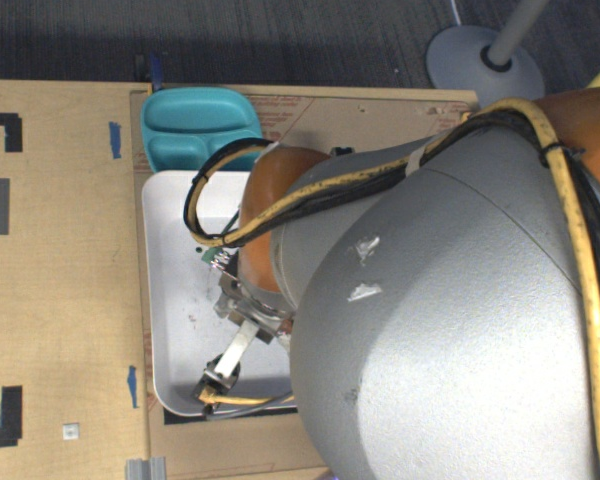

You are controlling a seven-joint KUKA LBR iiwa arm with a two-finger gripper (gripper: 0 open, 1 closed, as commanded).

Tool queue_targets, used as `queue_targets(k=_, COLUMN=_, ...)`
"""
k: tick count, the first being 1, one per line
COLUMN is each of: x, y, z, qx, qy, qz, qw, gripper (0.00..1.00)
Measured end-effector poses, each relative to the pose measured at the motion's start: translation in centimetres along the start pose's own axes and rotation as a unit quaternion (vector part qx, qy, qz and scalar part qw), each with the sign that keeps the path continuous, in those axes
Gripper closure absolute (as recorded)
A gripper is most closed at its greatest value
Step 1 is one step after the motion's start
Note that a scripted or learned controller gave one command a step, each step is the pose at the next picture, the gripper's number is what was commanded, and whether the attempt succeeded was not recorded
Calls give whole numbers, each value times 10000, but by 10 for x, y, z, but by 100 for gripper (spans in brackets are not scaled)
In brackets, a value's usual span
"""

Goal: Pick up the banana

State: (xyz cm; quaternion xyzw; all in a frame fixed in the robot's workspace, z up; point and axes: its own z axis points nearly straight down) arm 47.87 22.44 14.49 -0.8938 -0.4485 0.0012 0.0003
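The arm loomed over the bin, likely positioned to reach the banana. Whether its claw was open, I couldn't tell.

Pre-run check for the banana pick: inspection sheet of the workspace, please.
surface: white bin, bare floor with a few small dark specks; the arm covers most of the bench to the right.
job's things: nothing seen.
clutter: teal moulded tray just beyond the bin's far edge.
grippers: wrist hangs over the white bin; cannot tell open or shut.
cables: yellow and black cable runs along the arm and loops over the bin's far end.
surroundings: cardboard-brown board with black marks and blue tape; grey round stand base on dark carpet.
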Motion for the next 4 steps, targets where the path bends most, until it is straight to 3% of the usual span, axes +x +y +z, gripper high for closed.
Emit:
queue_targets(k=1, x=0, y=1, z=59, qx=0, qy=12, qz=-1191, qw=9929, gripper=0)
queue_targets(k=2, x=2, y=0, z=48, qx=-2, qy=29, qz=-1201, qw=9928, gripper=100)
queue_targets(k=3, x=2, y=0, z=38, qx=2, qy=28, qz=-1207, qw=9927, gripper=100)
queue_targets(k=4, x=-66, y=49, z=28, qx=12, qy=-3, qz=-923, qw=9957, gripper=100)
